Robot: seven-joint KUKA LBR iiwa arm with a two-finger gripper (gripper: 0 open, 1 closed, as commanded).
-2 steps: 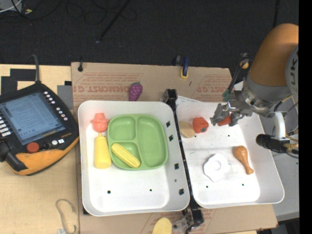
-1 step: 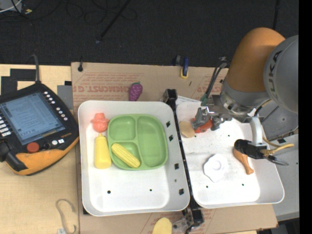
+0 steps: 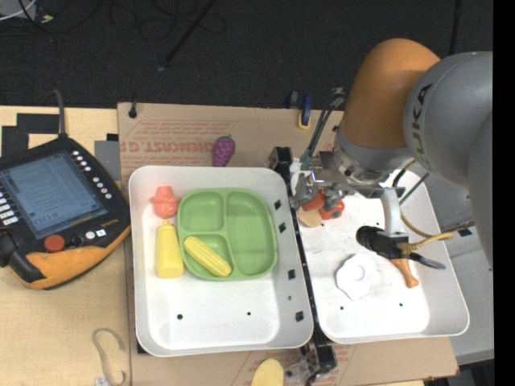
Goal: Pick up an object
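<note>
A small red-and-tan toy [image 3: 320,209] is seen at the right bin's [image 3: 434,312] upper left corner, directly beneath the end effector [image 3: 315,190], whose grip cannot be told. It is judged light, rigid, best pinched across its middle.

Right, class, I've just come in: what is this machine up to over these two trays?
A grey and orange robot arm reaches in from the right, its gripper low over the right bin's near-left corner, by a red and tan toy. Whether it holds that toy is unclear. The left bin holds a green plate bearing toy corn.
</note>
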